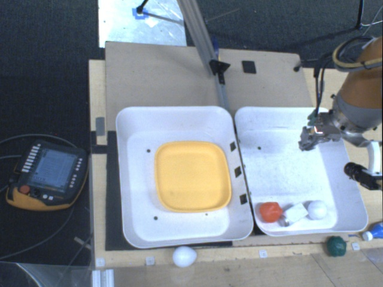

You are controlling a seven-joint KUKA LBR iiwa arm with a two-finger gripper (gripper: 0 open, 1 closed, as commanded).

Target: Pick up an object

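My gripper [309, 137] hangs over the upper right part of the right bin [281, 160], on the grey arm with the orange band. Nothing shows between its fingers. Along that bin's near edge lie a red-orange object [269, 211], a small white and grey piece [294, 213] and a white ball [316, 209], all well below the gripper. A yellow square plate [193, 176] fills the middle of the left bin [134, 178].
A white egg-shaped object [184, 256] and a dark green ball [336, 246] lie on the bench in front of the bins. A teach pendant [46, 174] sits to the far left. A slanted metal pole [200, 26] stands behind the bins.
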